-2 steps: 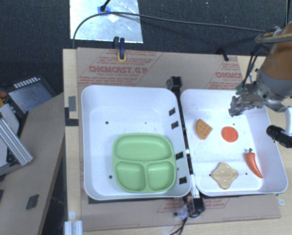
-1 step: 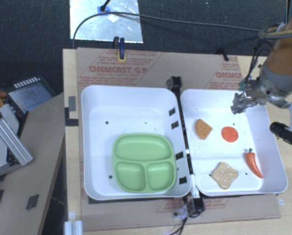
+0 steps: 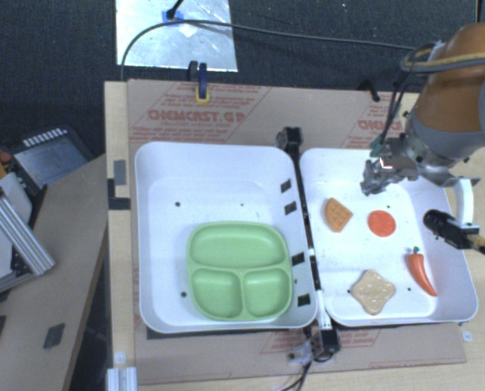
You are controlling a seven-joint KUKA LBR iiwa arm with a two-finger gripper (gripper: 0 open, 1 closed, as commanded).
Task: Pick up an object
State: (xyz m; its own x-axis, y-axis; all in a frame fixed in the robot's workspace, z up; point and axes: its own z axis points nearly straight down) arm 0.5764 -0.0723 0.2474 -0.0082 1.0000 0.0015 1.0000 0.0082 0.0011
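The right bin (image 3: 340, 157) holds an orange-brown cracker (image 3: 337, 215), a flat red disc (image 3: 382, 223), a red-orange chili pepper (image 3: 422, 273) and a pale toast-shaped piece (image 3: 373, 292). My gripper (image 3: 374, 181) hangs over the back of this bin, just behind the red disc and to the right of the cracker. Nothing shows between its fingers, and their spread is too small to read from above.
The left bin (image 3: 157, 218) contains a green divided plate (image 3: 238, 269) near its front. A black divider clamp (image 3: 291, 139) sits between the bins at the back. The cardboard sheet (image 3: 242, 104) lies under both bins.
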